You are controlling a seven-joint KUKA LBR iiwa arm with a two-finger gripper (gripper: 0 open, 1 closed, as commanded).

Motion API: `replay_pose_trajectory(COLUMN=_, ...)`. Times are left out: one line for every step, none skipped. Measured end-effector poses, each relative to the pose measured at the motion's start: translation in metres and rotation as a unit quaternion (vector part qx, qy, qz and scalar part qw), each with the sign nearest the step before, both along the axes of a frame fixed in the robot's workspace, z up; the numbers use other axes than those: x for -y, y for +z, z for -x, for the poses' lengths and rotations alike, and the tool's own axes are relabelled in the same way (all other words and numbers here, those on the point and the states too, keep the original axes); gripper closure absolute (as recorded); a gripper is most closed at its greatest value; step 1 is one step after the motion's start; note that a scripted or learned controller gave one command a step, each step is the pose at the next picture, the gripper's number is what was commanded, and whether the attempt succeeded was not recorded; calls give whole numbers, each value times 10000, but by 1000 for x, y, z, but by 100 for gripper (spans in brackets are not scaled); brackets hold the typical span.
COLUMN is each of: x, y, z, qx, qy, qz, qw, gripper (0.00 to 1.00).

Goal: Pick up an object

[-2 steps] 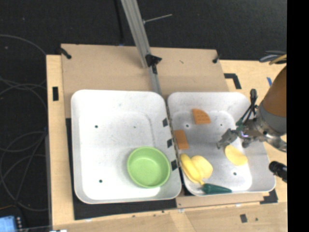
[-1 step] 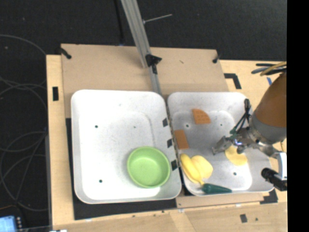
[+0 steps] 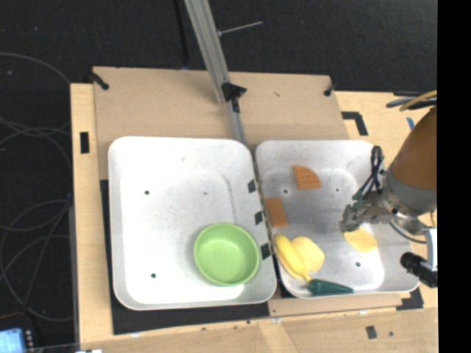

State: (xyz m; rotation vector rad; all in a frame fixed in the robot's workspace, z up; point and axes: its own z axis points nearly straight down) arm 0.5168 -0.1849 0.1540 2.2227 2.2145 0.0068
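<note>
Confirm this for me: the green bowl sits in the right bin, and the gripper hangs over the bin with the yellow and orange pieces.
Not quite. The camera view shows the green bowl in the left bin, not the right one. The rest holds: the gripper hangs over the right bin, where the yellow pieces and orange pieces lie.

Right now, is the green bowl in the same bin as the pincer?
No: the green bowl sits in the left bin, while the pincer hangs over the right bin.
</note>
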Motion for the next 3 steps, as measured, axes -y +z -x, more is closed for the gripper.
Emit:
replay_pose_trajectory(x=-4, y=45, z=-6, qx=5, qy=43, qz=5, qw=10000, gripper=100)
replay_pose_trajectory(x=-2, y=86, z=-11, qx=-19, qy=40, qz=2, qw=10000, gripper=100)
replay_pose_trajectory(x=-2, y=140, z=-13, qx=9, qy=47, qz=8, qw=10000, gripper=100)
